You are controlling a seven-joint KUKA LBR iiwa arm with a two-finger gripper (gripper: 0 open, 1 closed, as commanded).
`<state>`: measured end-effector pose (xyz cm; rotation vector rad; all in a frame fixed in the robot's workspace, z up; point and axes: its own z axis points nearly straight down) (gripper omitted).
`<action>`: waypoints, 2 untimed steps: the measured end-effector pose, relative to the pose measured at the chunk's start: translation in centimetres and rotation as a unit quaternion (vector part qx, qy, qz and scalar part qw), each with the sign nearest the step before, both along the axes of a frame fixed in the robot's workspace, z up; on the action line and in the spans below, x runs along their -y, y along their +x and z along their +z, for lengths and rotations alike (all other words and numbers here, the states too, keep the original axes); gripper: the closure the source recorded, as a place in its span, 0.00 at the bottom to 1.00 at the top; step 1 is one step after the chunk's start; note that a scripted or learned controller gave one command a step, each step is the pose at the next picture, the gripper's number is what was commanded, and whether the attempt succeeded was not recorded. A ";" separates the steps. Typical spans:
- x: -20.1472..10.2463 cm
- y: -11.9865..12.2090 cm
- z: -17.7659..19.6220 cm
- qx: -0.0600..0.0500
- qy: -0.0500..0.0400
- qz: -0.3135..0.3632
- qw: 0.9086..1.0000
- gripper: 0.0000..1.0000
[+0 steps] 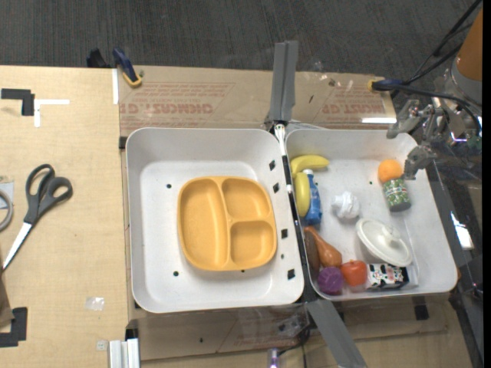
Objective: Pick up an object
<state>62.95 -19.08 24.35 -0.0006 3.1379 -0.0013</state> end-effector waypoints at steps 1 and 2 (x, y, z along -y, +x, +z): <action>1.6 1.1 -14.9 0.002 0.000 -0.027 1.000 0.00; 1.4 1.3 -13.8 0.005 -0.001 -0.025 1.000 1.00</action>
